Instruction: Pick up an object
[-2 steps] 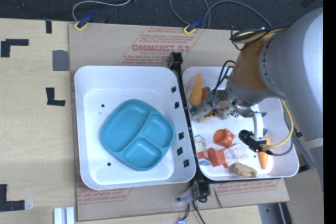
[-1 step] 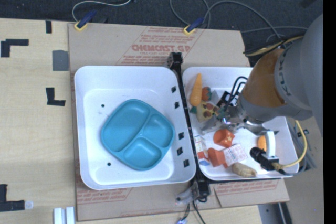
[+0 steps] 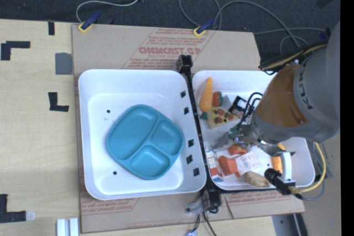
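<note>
The right bin [image 3: 307, 147] holds several small toy foods: an orange carrot [image 3: 206, 94], a pizza slice [image 3: 220, 116], a red and white carton [image 3: 239, 163], a tan potato-like piece [image 3: 255, 178] and an orange and white piece [image 3: 277, 163]. My gripper [image 3: 239, 137] hangs low over the middle of this bin, just above the carton and right of the pizza slice. The arm's grey and orange wrist [image 3: 285, 103] covers the bin's right half. A blue divided plate [image 3: 146, 141] lies in the left bin [image 3: 90, 91].
A black divider [image 3: 193, 119] runs between the two bins. Both bins rest on a cardboard sheet [image 3: 166, 47] on the wooden bench. Cables [image 3: 232, 14] loop behind the bins, and a yellow cable [image 3: 310, 188] trails off the right bin's near corner.
</note>
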`<state>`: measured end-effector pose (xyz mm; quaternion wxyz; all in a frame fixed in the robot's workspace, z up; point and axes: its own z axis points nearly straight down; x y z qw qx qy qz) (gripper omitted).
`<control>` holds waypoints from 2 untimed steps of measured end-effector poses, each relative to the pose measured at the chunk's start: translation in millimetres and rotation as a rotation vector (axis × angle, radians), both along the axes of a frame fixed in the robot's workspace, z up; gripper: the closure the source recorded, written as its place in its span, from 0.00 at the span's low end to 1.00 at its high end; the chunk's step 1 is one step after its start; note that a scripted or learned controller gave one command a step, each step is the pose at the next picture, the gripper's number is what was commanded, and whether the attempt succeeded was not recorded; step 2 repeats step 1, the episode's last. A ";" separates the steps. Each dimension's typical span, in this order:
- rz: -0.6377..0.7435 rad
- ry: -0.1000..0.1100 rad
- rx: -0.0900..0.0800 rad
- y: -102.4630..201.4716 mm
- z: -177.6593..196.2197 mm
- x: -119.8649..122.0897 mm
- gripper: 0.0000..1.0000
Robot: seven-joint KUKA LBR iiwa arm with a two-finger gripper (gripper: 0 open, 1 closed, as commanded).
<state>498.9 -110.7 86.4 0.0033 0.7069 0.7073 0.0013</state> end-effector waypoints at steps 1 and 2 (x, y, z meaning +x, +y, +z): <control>0.000 0.000 0.000 -0.2 9.6 0.2 1.00; 0.000 0.000 0.000 -0.2 9.6 0.2 1.00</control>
